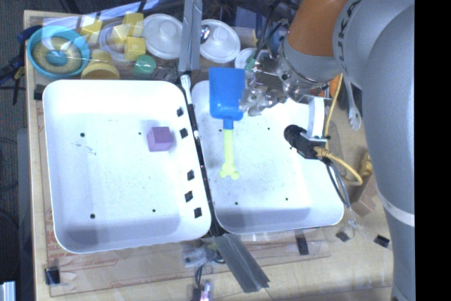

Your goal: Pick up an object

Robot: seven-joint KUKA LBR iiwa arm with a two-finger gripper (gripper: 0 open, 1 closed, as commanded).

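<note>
A toy brush with a blue head [226, 93] and a yellow handle [229, 151] is in the right bin [282, 211], at its far left, with the handle pointing toward the near side. My gripper [255, 99] is right against the blue head's right edge, below the grey wrist and orange band [320, 7]. Whether it touches or holds the brush is unclear. A purple cube [161, 138] rests alone near the middle of the left bin [106, 222].
Behind the bins is a clutter of cups, white lids [163, 35] and a blue bowl [56, 53]. A black connector [299, 139] with a yellow cable [345, 169] hangs over the right bin's right side. The arm's grey body covers the right.
</note>
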